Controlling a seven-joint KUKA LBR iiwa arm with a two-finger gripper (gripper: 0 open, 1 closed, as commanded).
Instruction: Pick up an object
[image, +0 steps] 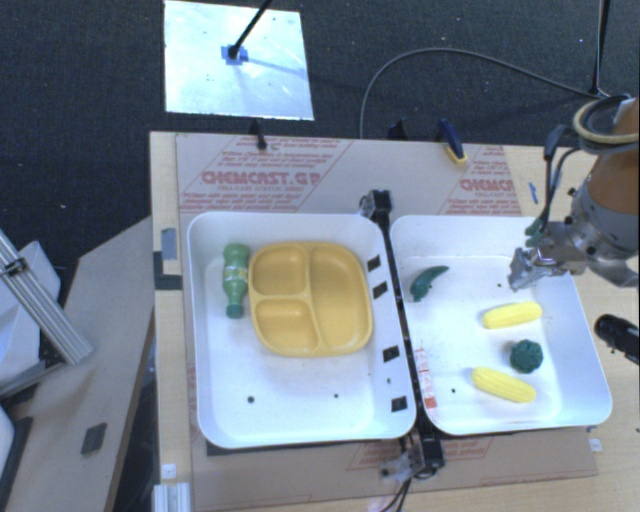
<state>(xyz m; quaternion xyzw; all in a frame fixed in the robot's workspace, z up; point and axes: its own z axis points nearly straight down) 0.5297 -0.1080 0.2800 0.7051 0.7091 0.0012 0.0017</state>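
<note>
Hovering with nothing visibly grasped, gripper (524, 268) nears corn (512, 316), likely light, stiff, slick; pinch midway across.

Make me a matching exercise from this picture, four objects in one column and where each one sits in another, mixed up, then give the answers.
Things:
1. green bottle
2. yellow tray
3. green pepper
4. broccoli

Places:
A. right bin, between the two corn cobs
B. left bin, along the tray's left edge
C. right bin, near the divider
D. middle of the left bin

Pairs: 1-B, 2-D, 3-C, 4-A
</note>
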